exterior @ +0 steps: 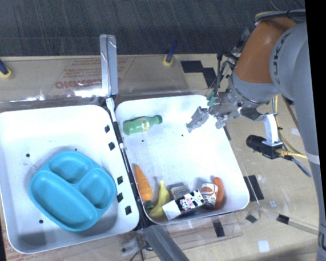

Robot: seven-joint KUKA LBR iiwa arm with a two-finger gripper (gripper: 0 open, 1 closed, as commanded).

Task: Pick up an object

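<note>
The right bin (222,144) holds a green bottle (141,124) lying on its side near the back left. Along the front lie a carrot (143,182), a banana (160,199), a black-and-white packet (188,202) and a red-and-orange sausage-like toy (217,190). My gripper (207,122) hangs over the bin's back right corner, to the right of the bottle and apart from it. Its fingers are spread open with nothing between them.
The left bin (8,136) holds a blue divided plate (72,189). A grey upright bar (109,63) stands behind the wall between the bins. A small grey block (179,188) lies behind the packet. White floor shows in the middle of the right bin.
</note>
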